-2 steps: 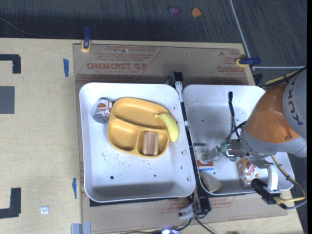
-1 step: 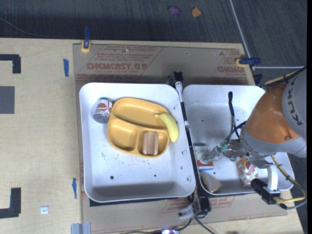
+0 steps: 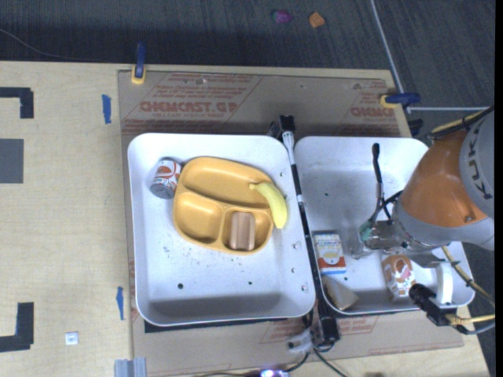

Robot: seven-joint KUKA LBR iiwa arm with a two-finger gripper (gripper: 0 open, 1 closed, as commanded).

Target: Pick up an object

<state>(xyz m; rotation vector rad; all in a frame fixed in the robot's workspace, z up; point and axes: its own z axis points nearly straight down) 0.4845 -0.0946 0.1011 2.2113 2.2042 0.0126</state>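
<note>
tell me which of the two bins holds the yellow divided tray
The left bin holds the yellow divided tray; the right bin has a small carton instead.

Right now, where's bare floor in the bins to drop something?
Left bin: free along the near edge below the yellow tray. Right bin: free at its far-left part above the small carton. Crowded: near edge by the carton, under the gripper.

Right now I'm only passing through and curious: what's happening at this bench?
A grey and orange arm reaches in from the right over the right bin. Its tool hangs near a small carton and a packet; nothing visibly held. In the left bin, a yellow tray carries a banana, with a can beside it.
</note>
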